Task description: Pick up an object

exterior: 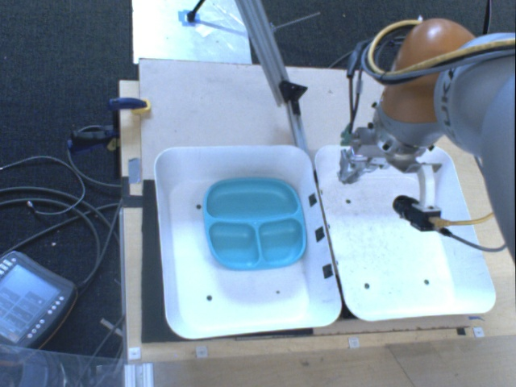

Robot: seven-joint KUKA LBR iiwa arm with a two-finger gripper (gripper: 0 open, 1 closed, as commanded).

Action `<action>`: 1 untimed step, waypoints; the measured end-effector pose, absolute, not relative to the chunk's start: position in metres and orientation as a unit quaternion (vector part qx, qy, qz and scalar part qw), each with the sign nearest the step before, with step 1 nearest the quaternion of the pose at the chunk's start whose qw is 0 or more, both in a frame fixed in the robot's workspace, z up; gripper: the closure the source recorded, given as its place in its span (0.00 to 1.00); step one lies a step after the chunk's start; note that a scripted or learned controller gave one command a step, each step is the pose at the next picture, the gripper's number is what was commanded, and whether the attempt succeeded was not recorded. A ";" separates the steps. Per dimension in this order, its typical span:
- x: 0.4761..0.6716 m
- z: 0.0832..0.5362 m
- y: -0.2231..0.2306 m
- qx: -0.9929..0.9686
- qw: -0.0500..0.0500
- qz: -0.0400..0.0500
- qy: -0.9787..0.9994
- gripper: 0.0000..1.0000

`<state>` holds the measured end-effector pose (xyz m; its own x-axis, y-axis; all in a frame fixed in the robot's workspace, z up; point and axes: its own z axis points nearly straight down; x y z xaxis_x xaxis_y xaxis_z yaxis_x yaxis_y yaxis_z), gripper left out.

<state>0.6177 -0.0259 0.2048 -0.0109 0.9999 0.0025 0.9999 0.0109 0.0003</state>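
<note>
Seen from above at a slant, a bench carries two shallow white bins side by side. The left bin (181, 297) holds a blue divided plate (255, 222), lying flat near the bin's middle, with one long section along its far side and two smaller sections along its near side. The plate is apart from the bin walls on every side. The right bin (419, 289) has a speckled white floor with a few small dark dots. The grey robot arm (476, 95) reaches in from the right, with its orange band (427, 47) above the wrist, and yellow and black cables looped around it. The gripper (350, 170) hangs over the far left corner of the right bin, close to the wall that divides the two bins. Its metal tip is small and partly blurred, so whether the pincer is apart or together cannot be told, and nothing can be made out between its parts. It is well apart from the blue plate, which sits in the other bin. A black fitting (413, 212) with a yellow cable hangs below the wrist over the right bin. To the left of the bench, a handheld control pendant (31, 297) lies on the dark floor among loose cables.
</note>
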 end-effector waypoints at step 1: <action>0.595 0.217 0.014 -0.704 0.001 -0.001 -0.711 1.00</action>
